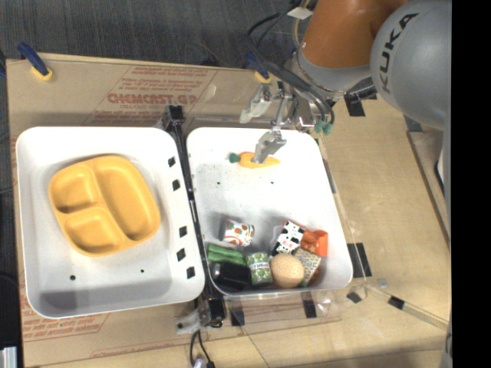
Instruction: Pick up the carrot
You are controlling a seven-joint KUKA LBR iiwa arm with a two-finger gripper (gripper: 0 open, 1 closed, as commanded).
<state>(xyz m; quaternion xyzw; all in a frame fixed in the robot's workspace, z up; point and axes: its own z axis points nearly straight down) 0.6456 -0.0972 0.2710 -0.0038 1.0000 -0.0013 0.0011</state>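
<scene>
fingers [268, 149] are lowered onto the carrot [247, 159], at the far end of the right bin [331, 205]; whether they are open or gripping it cannot be told.

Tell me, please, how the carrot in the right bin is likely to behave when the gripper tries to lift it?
The carrot looks like a small moulded toy, so probably stiff and light. Its rounded, tapered body lying flat on the smooth right bin floor may roll or skid if nudged off-centre. The gripper sits at its thicker end, so it might pivot.
</scene>
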